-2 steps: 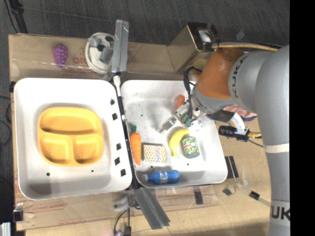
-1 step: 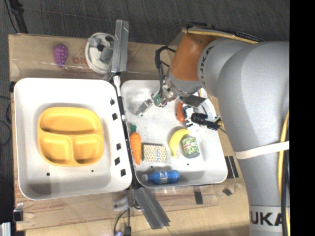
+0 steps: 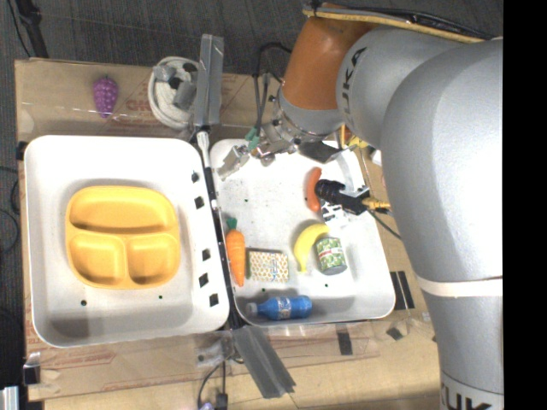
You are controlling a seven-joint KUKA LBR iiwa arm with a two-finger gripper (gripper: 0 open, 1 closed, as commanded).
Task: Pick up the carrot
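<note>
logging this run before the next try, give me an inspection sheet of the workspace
surface: two shallow white bins side by side, left bin and right bin, on a brown board.
job's things: carrot lies at the right bin's left wall, beside a small box.
clutter: banana, can, blue bottle, a red item in the right bin; yellow divided tray in the left bin; purple grapes on the board behind.
grippers: gripper at the right bin's far left corner, away from the carrot.
cables: white coil behind the bins; dark leads near the wrist.
surroundings: dark floor.
</note>
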